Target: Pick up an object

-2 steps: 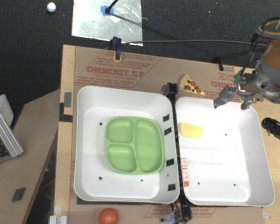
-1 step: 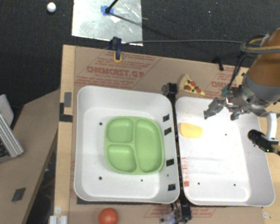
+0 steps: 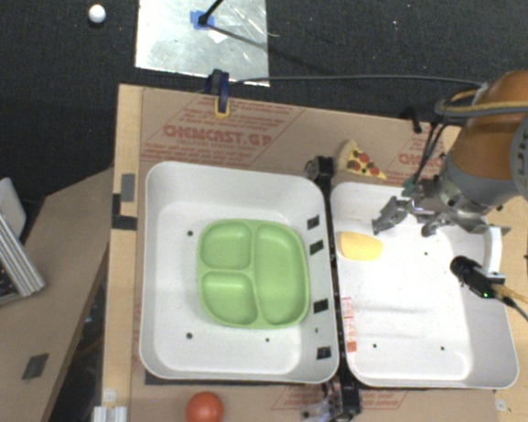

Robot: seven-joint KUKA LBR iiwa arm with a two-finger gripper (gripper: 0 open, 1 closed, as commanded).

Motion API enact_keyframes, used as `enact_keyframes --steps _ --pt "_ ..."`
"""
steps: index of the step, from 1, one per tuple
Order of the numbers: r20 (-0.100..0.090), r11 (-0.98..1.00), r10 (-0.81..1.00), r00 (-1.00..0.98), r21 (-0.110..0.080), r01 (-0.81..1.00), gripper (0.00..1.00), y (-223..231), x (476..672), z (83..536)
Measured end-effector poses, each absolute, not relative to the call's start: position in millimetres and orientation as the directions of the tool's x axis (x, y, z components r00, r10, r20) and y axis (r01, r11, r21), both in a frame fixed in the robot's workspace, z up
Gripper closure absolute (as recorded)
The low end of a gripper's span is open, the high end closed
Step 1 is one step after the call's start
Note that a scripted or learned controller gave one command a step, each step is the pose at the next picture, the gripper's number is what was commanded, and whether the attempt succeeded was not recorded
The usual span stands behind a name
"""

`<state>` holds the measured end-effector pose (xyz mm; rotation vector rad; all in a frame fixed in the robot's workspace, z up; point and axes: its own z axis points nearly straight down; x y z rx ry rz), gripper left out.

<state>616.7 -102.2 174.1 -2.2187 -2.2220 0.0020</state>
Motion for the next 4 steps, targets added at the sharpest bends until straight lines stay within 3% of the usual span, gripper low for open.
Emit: enact_keyframes --steps 1,2,4 --pt "0.001 0.004 1.000 -0.004 -0.003 1.000 0.00 -92.3 615.0 117.6" --pt "0.000 0.003 1.000 -0.003 0.003 1.000 1.00 -93.4 616.4 131.7" --pt "-0.001 0.004 1.000 -0.004 0.008 1.000 1.00 -97.4 617.2 250.6"
